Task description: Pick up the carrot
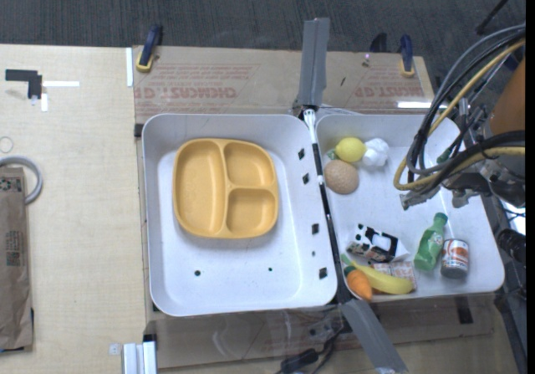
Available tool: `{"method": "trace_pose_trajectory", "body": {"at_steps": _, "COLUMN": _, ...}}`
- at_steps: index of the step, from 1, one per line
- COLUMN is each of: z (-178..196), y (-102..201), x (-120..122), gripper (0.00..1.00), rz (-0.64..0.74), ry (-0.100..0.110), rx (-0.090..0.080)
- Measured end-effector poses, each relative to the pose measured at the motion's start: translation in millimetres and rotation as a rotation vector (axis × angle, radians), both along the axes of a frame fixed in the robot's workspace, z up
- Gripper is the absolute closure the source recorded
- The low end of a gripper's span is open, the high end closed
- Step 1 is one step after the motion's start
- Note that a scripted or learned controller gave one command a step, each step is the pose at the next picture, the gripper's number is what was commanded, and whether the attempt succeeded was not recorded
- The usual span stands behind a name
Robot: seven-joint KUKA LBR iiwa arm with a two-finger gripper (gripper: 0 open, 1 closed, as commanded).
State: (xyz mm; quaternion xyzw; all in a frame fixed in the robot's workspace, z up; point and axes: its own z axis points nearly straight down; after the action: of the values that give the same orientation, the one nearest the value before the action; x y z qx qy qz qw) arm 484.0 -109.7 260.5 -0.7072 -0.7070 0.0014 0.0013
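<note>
Carrot (359, 284) partly hidden under banana (383, 278), right bin's (481, 276) near corner.

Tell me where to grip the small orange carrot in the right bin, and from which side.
Grip the small orange carrot on its exposed rounded end, probably coming from above. It lies in the right white bin's near-left corner, pressed close to the wall, with the yellow banana lying against its right side. That leaves little room for fingers, so a closure along the free near-far direction looks best.

A single fixed camera looks down at a slant from above the pale wooden surface (67, 197), far enough to take in both shallow white bins, left (159, 222) and right (476, 238), and dark floor beyond.
</note>
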Motion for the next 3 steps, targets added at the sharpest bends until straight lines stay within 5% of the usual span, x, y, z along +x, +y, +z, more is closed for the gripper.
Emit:
{"method": "trace_pose_trajectory", "body": {"at_steps": 1, "z": -125, "y": -50, "x": 47, "gripper": 0.0, "rz": -0.047, "ry": -0.001, "rx": -0.001}}
{"method": "trace_pose_trajectory", "body": {"at_steps": 2, "z": -135, "y": -94, "x": 73, "gripper": 0.0, "rz": -0.017, "ry": -0.003, "rx": -0.001}}
{"method": "trace_pose_trajectory", "body": {"at_steps": 3, "z": -169, "y": -54, "x": 43, "gripper": 0.0, "rz": 0.08, "ry": -0.002, "rx": 0.0}}
